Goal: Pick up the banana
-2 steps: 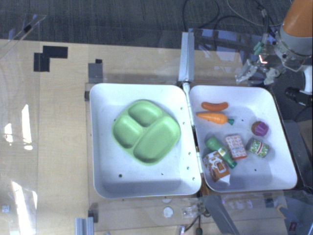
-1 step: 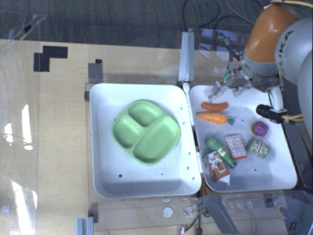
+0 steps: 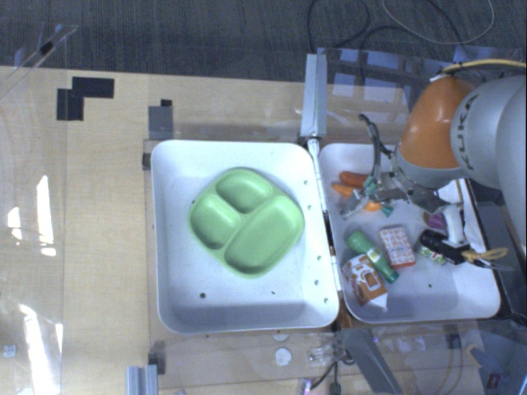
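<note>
Nearest, in the right bin [image 3: 436, 290] on the counter [image 3: 90, 245], lie a brown packet [image 3: 367, 276], a green bottle [image 3: 362, 243] and a patterned box [image 3: 397, 247], all close together. The left bin [image 3: 181, 295] carries a green divided plate [image 3: 247, 220].

Further back, a purple item [image 3: 436, 219] sits near my wrist. Orange pieces [image 3: 352, 178] lie toward the far-left corner of the right bin, just beside my jaws. Whether the jaws stand apart or together I cannot tell.

Banana: location not confirmed. I judge it to be in the right bin, probably screened by my arm [image 3: 486, 130].

Recommendation: identify the target before descending. Set the jaws across its narrow width at mid-length and come down vertically. Stay off the orange pieces and the bin wall.
</note>
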Robot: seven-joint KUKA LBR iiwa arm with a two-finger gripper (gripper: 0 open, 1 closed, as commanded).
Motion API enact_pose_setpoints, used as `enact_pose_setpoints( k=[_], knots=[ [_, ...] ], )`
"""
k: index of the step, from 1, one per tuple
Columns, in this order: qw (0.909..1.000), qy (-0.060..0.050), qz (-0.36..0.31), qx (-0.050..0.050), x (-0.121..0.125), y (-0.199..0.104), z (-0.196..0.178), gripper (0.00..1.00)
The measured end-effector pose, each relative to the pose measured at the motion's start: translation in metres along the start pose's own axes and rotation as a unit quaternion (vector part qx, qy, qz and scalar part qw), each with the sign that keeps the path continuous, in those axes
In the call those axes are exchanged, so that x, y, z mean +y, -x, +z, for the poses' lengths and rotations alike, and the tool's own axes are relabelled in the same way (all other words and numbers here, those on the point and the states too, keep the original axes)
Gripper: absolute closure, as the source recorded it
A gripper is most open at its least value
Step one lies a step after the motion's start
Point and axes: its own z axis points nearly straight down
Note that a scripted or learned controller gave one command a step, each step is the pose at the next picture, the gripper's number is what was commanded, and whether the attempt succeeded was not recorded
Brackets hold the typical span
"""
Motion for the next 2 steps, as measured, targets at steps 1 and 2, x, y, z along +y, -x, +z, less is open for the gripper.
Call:
enact_pose_setpoints(
  k=[1,2],
  knots=[
    [1.0000,0.005,-0.001,-0.001,0.004,-0.001,-0.013,1.00],
    [0.9979,0.000,0.065,0.000,0.046,-0.032,-0.115,1.00]
  ],
)
